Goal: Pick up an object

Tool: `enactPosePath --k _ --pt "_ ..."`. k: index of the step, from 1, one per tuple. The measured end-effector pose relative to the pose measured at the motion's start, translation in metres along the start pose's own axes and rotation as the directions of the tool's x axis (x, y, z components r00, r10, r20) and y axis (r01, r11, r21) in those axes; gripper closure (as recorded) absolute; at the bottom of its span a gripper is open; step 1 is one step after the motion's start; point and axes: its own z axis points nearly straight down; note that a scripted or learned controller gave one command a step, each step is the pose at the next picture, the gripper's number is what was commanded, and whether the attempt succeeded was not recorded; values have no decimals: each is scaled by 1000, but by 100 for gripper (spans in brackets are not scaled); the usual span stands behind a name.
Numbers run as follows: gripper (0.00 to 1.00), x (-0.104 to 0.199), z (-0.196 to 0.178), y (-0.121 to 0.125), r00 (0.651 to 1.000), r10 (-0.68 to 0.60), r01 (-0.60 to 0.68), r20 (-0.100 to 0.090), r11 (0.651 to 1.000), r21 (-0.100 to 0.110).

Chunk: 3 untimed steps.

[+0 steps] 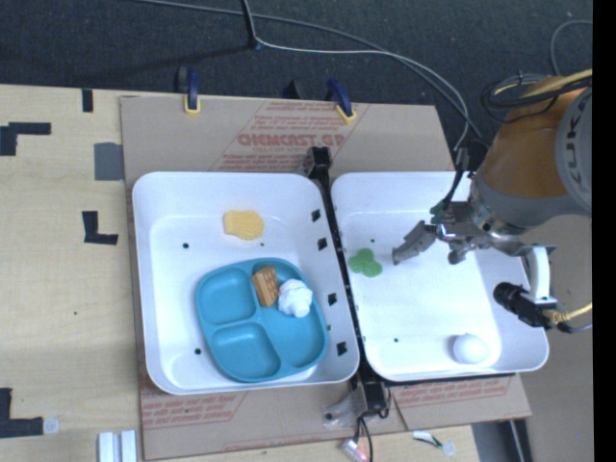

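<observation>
In the right bin (423,369) a small green object (365,263) lies near the left wall. A white ball (470,348) rests near that bin's front right corner. My gripper (430,254) hangs over the right bin's middle, just right of the green object and apart from it. Its fingers are spread open with nothing between them. In the left bin (154,258), a yellow piece (243,223) lies toward the back. A brown block (266,285) and a white lump (295,297) sit in a blue divided plate (231,340).
The grey arm with its orange band (525,152) reaches in from the right over the right bin's far edge. A black divider with clips (332,248) runs between the bins. Cables (289,37) cross the dark floor behind the bench.
</observation>
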Motion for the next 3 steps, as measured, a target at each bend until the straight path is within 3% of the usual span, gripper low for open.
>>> enactPosePath --k 3 --pt "0 0 0 0 1000 0 0 0 1000 0"
